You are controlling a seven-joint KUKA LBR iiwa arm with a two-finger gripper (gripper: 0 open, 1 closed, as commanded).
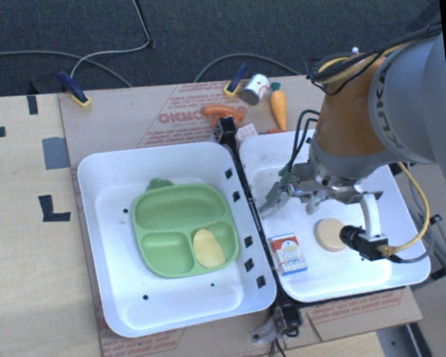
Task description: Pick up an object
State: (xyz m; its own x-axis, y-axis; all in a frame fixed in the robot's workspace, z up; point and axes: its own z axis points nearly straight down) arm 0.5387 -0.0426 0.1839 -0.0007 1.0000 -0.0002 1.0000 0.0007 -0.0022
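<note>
Claw above right bin

small red, white and blue carton, lying flat near the left wall of the right bin. pale tan round disc, flat on the same bin floor, just right of the carton. yellow oblong piece, resting in the lower right compartment of the green divided plate in the left bin.
</note>
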